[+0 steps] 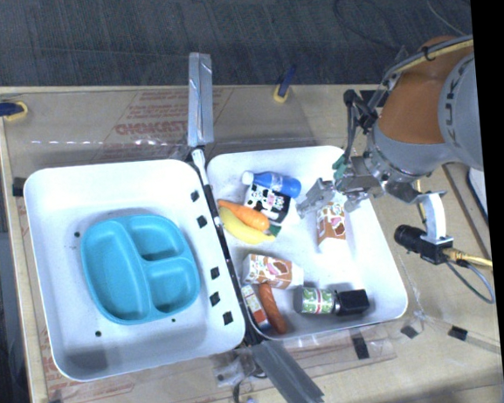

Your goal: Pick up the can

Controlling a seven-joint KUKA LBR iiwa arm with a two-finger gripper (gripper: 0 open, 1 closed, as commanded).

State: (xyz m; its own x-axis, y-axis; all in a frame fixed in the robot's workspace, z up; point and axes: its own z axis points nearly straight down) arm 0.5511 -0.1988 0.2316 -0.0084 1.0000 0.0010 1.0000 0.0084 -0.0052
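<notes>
The can (316, 300), small with a green label, lies on its side near the front of the right bin (381, 255). A black object (352, 301) touches its right end. My gripper (329, 195) hangs over the bin's upper right part, well behind the can and apart from it. Directly under the gripper sits a brown and white carton (330, 226); I cannot tell whether the gripper touches it.
The right bin also holds a blue and white bottle (271, 188), a banana (242, 226), a carrot (260, 217), a brown packet (270, 271) and a sausage (271, 309). A blue divided tray (141, 267) lies in the left bin (51, 258).
</notes>
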